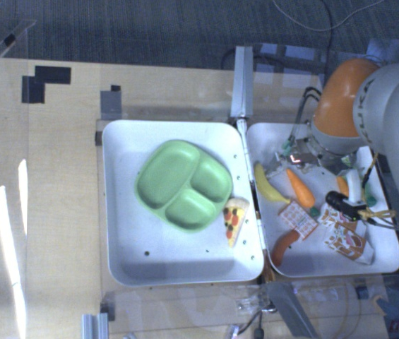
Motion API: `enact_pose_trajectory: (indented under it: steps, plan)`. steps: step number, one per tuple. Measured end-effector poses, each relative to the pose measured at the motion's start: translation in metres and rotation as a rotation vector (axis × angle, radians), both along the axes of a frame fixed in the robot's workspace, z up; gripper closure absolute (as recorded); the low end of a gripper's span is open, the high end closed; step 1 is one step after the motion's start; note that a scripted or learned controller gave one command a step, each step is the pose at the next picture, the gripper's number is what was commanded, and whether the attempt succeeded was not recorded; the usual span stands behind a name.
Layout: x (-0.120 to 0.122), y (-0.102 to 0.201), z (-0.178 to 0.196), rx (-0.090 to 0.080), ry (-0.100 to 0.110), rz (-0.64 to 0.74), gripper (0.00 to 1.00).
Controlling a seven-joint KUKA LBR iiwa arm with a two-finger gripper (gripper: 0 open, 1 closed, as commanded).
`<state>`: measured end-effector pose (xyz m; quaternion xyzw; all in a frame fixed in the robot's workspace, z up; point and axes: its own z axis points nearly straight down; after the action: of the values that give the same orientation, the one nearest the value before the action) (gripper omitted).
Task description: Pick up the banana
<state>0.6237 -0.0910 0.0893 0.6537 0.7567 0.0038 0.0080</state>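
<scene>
Currently the banana (pixel 268 185) lies in the right bin (pixel 390 256), close along its left wall, its length running from about 11 o'clock down to 5 o'clock. From the banana, the end effector (pixel 296 155) sits toward 1 o'clock, near but apart from it, low under the orange band (pixel 342 104) of the arm. How far it is open cannot be told, and nothing is seen held in it. Just right of the banana lies a carrot (pixel 300 188), with 2 patterned cards (pixel 298 219) toward 5 o'clock. In the left bin (pixel 125 256) rest a green divided plate (pixel 183 183) and a pizza slice (pixel 234 219).
</scene>
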Motion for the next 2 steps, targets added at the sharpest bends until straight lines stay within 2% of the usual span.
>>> enact_pose_trajectory:
  steps: [1, 2]
  plan:
    - [-0.023, 0.000, 0.000, 0.001, -0.003, -0.049, 0.00]
    - [-0.081, -0.005, 0.002, -0.002, -0.005, 0.102, 0.00]
